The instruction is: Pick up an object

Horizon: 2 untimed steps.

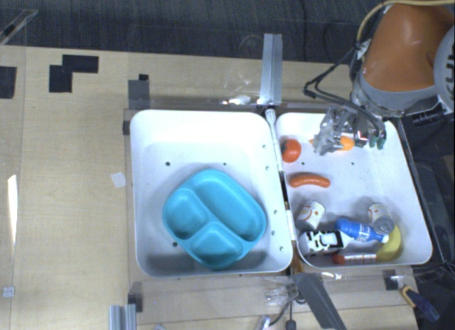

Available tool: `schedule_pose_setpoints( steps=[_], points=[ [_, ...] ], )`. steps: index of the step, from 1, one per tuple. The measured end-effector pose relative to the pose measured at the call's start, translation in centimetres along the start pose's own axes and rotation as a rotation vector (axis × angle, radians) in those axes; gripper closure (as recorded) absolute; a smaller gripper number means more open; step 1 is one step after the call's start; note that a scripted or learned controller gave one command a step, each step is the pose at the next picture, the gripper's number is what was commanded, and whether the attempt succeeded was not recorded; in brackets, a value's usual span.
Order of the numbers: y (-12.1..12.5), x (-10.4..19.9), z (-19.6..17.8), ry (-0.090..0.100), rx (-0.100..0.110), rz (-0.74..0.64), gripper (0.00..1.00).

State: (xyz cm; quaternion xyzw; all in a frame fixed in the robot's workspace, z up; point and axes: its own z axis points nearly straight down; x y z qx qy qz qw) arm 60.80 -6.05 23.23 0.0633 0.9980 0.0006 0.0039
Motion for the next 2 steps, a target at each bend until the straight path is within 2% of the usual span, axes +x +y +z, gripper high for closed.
schedule_pose_setpoints(
  steps=[1, 2],
  points=[
    [-2.5, 3.4, -7.2, -0.005, 0.001, -0.131, 1.0],
    [-9.6, 8.1, -3.2, -0.002, 0.003, -0.334, 1.0]
  ],
)
